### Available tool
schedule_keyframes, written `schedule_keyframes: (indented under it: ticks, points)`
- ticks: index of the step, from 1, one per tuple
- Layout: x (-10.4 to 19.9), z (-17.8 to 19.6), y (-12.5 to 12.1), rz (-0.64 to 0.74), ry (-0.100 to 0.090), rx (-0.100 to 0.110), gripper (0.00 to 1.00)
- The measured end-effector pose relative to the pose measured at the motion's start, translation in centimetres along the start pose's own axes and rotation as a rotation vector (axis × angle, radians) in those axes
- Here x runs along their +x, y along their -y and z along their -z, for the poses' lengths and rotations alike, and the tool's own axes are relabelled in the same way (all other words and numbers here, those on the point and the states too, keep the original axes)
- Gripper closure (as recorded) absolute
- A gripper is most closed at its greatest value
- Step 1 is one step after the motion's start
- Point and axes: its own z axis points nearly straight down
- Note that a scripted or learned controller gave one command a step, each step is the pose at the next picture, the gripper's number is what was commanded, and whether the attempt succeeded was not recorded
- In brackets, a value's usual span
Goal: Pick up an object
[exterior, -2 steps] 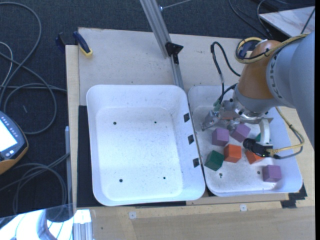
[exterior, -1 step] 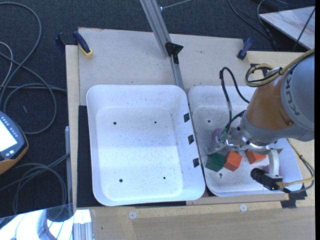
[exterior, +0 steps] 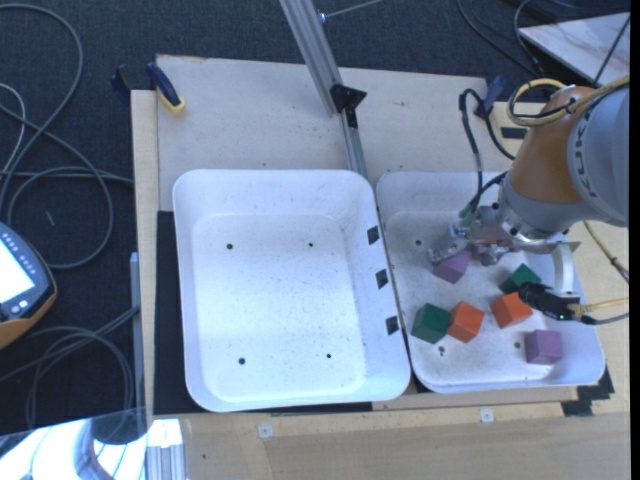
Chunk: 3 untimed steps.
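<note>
My gripper [exterior: 468,247] is down in the right bin [exterior: 400,208], near its middle. A purple block [exterior: 450,266] lies tilted directly at the gripper's lower left tip, touching or nearly touching it. The wrist hides how the block sits against the gripper. Other blocks lie on the bin floor toward the front: a green block [exterior: 432,322], an orange block [exterior: 466,321] next to it, another orange block [exterior: 511,308], a green block [exterior: 521,277] partly under the arm, and a second purple block [exterior: 543,345].
The left bin [exterior: 190,208] stands beside the right one, their walls meeting at the centre. A metal pole [exterior: 318,48] slants up from behind the bins. Cables trail from the wrist over the right bin's far right side.
</note>
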Motion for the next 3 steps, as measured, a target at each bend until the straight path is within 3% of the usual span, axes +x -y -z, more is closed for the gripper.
schedule_keyframes:
  ticks: [1, 2, 3]
  points:
    - [0.2, 1.0, 0.1, 0.001, -0.002, 0.003, 1.00]
    - [5.3, -0.1, -1.3, 0.005, -0.004, 0.004, 1.00]
    - [13.4, 10.5, -4.8, 0.008, -0.005, -0.006, 1.00]
